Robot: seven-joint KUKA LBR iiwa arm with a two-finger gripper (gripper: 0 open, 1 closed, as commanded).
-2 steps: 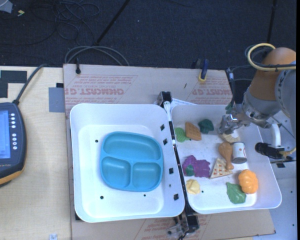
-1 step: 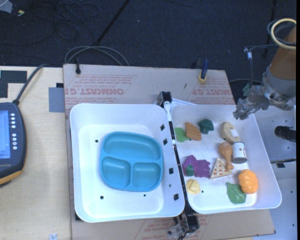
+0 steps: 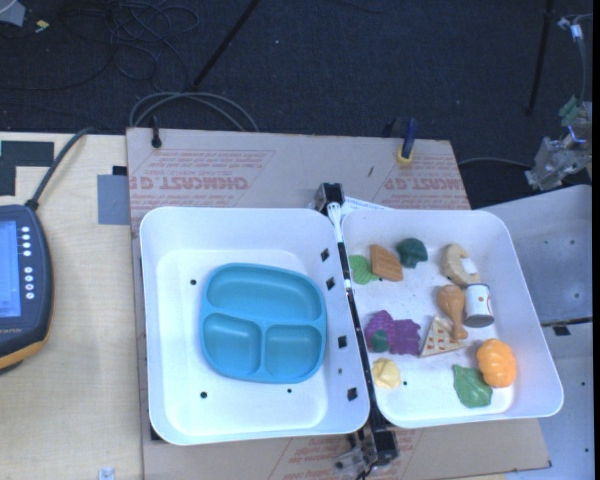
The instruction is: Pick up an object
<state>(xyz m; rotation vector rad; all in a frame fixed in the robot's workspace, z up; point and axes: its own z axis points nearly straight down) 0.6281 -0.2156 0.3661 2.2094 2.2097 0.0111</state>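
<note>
Presently, right bin point(image 3: 525, 393): toy foods crowded together — orange pumpkin point(image 3: 496, 361), purple grapes point(image 3: 392, 329), small can point(image 3: 478, 304). Left bin point(image 3: 170, 408): blue divided tray point(image 3: 261, 322). Teach pendant point(image 3: 8, 283) on counter point(image 3: 70, 398).

Small grey metal part point(image 3: 558, 161), indistinct

1. We count two shallow white plastic bins, left point(image 3: 170, 268) and right point(image 3: 525, 268).
2. One blue three-section plastic tray point(image 3: 263, 322) sits in the left bin.
3. Roughly eleven small toy food pieces point(image 3: 420, 336) are in the right one.
</note>
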